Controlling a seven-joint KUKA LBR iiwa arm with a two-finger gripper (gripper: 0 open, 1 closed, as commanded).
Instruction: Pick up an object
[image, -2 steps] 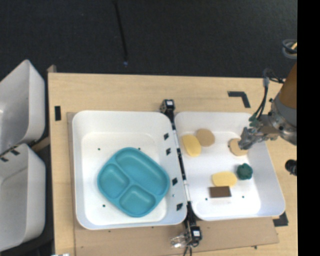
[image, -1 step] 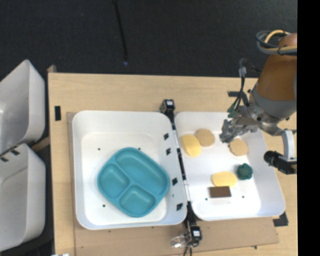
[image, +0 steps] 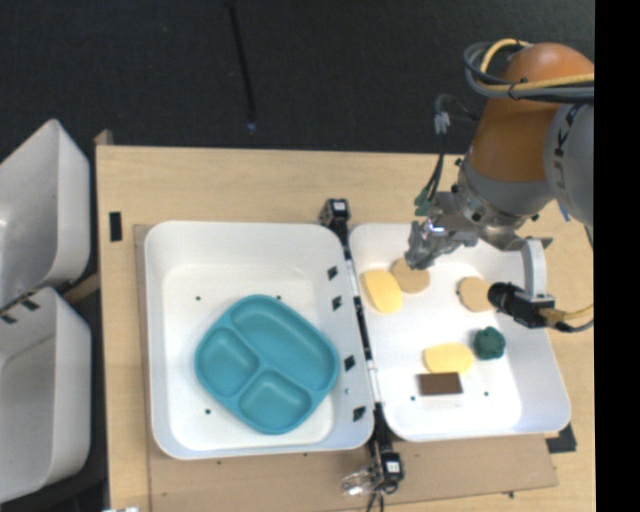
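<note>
The gripper (image: 422, 252) is hanging just over a tan round cookie (image: 411, 278) in the far left of the right bin (image: 540, 405), likely lining up a grasp; I cannot tell its opening. A yellow oval piece (image: 382, 291) is lying beside the cookie, crowding it.

Dark floor (image: 250, 70), wood bench (image: 250, 180), white units (image: 40, 300) at left

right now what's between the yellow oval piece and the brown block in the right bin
In the camera view, a yellow rounded piece lies between the yellow oval and the brown block, just above the block; the rest is bare bin floor.
</note>
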